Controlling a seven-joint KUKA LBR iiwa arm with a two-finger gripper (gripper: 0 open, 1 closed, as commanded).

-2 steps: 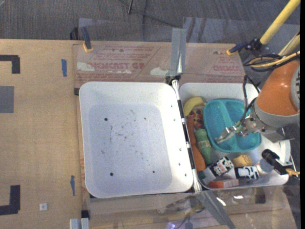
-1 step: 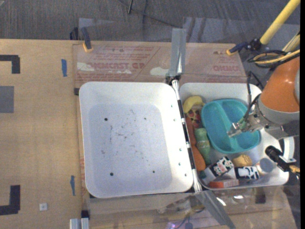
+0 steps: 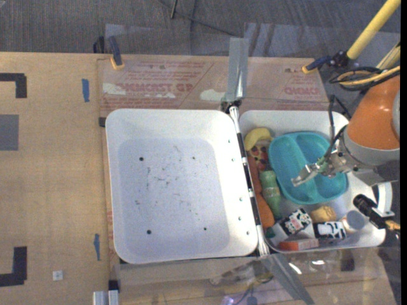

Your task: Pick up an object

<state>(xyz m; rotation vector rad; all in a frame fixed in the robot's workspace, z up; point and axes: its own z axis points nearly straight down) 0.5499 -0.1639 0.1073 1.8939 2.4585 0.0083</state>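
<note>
1. The gripper [image 3: 310, 173] hangs over the teal bowl [image 3: 305, 165] in the right bin [image 3: 372, 237]; whether it grips anything, I cannot tell.
2. The bowl, toward the bin's far edge, looks like light, stiff, smooth plastic; its thin rim seems the best place to pinch, though it may slip.
3. It is teal, shallow and divided, beside a yellow banana [image 3: 257, 136].

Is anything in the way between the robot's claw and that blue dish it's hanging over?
Nothing visible is. The gripper sits right over the blue dish in the right bin, with no toy on top of the dish. The banana and green bottle lie beside it.
</note>
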